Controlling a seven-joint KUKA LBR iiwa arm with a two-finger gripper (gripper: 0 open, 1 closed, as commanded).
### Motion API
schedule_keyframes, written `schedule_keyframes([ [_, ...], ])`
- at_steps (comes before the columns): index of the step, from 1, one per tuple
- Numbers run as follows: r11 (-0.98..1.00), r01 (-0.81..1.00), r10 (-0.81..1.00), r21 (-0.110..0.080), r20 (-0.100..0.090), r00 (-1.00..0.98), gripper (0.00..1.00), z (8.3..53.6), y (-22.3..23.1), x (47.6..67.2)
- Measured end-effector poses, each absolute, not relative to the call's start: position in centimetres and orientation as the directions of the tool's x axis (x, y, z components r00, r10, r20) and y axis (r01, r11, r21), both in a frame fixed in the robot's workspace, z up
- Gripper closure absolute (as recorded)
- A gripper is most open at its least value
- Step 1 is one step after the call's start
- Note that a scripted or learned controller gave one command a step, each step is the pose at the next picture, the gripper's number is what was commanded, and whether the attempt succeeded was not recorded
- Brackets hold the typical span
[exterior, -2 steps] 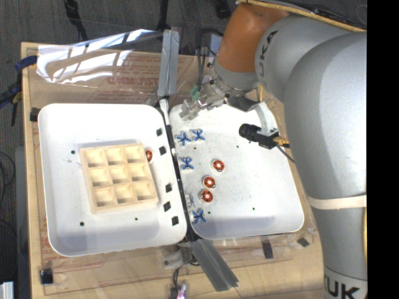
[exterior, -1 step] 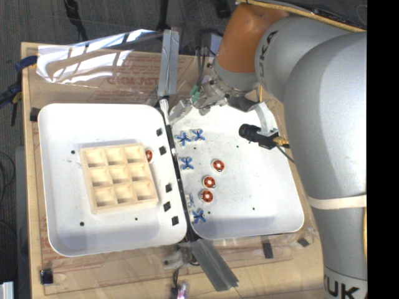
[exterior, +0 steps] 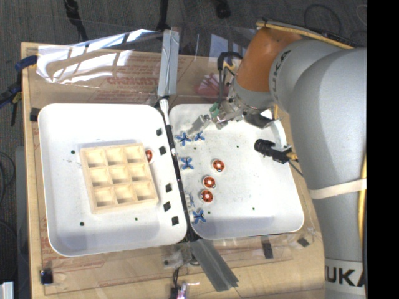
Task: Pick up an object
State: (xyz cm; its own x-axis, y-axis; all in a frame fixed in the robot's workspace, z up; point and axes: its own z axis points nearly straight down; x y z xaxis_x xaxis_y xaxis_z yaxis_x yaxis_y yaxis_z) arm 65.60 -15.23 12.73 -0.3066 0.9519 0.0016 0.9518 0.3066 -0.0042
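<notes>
the fingers (exterior: 202, 124) sit low over the far left corner of the right bin (exterior: 274, 213), slanting down toward the divider between the two bins; they look narrow, with nothing visible between them, though the small tips are hard to read against the white floor. just beside them, touching or almost touching the tips, lie two small blue jacks (exterior: 189, 137) close to the bin's left wall. further along that same left wall toward the near edge lies another blue jack (exterior: 186, 162), and a fourth blue jack (exterior: 198, 215) sits by the near left corner. near the middle of the right bin three orange rings (exterior: 208, 182) lie in a loose line running from the centre toward the near left, each apart from the others. a black part of the arm's gear (exterior: 271, 149) juts over the right side of that bin. behind the fingers rises the orange band (exterior: 259, 61) and then the big grey arm (exterior: 324, 117), covering the desk's right edge. the left bin (exterior: 62, 229) holds a pale wooden tray (exterior: 118, 176) with nine square cells, lying a little askew, and one more orange ring (exterior: 149, 156) rests against its right side. the brown desk (exterior: 118, 80) shows past the far edges of both bins.
</notes>
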Motion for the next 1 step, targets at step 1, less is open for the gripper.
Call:
schedule_keyframes([
  [1,0.285,0.959,0.959,-0.005,-0.001,-0.285,0.00,9.12,-12.98,59.22],
])
